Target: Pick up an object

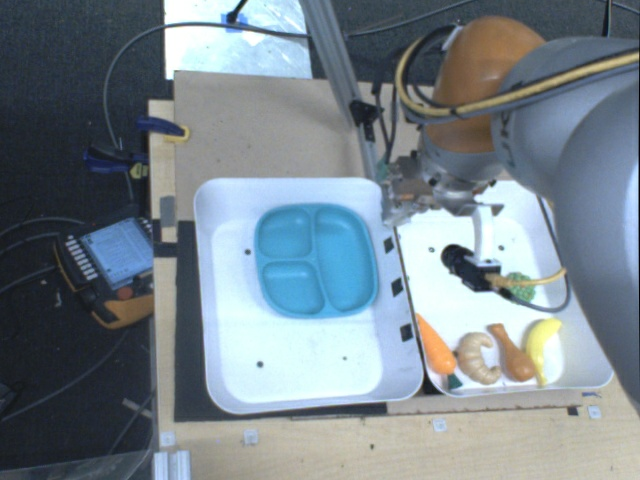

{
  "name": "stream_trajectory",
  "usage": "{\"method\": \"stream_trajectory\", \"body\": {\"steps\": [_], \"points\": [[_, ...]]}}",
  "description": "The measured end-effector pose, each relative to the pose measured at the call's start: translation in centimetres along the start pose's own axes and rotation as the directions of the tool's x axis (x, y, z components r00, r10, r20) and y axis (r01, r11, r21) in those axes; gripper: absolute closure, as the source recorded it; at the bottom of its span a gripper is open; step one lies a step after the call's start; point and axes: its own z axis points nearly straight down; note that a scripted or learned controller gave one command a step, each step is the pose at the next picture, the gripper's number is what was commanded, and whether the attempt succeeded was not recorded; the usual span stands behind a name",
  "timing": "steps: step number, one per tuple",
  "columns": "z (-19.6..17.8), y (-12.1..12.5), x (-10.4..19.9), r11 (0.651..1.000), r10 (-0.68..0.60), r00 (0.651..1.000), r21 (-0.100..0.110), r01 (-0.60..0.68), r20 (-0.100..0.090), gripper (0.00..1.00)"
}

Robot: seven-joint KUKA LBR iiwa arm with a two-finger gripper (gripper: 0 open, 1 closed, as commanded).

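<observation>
- camera view: the arm (pixel 560 98) reaches in from the right, and its gripper (pixel 408 204) hangs over the far left corner of the right bin (pixel 440 303), close to the wall that it shares with the left bin (pixel 215 298).
- i cannot tell whether the claw is open or closed; the wrist covers it from this angle. nothing shows in its grasp.
- the things it could pick lie in a row along the near edge of the right bin: a carrot (pixel 435 343) by the shared wall, then a shrimp-shaped toy (pixel 478 358), a drumstick (pixel 510 353) and a banana (pixel 543 346) toward the right. the shrimp-shaped toy and the drumstick look to be touching, and the banana lies just beside the drumstick.
- all four rest on the bin floor, well apart from the gripper, which is at the opposite end of the bin.
- the left bin holds a blue divided plate (pixel 316 260), lying flat in its far half.
- progress, as i judge it: the pick has hardly begun. nothing is lifted or grasped. what is left is to travel toward the near edge, settle on one item, come down over it, close on it and raise it clear.
- the carrot is nearest the gripper's side, but it lies close to the wall, which could get in the way.
</observation>
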Motion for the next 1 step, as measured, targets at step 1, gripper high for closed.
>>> {"method": "stream_trajectory", "body": {"steps": [1], "points": [[-0.85,3.11,3.74,1.0,0.002,1.0,0.0,-0.002,0.001,1.0]]}}
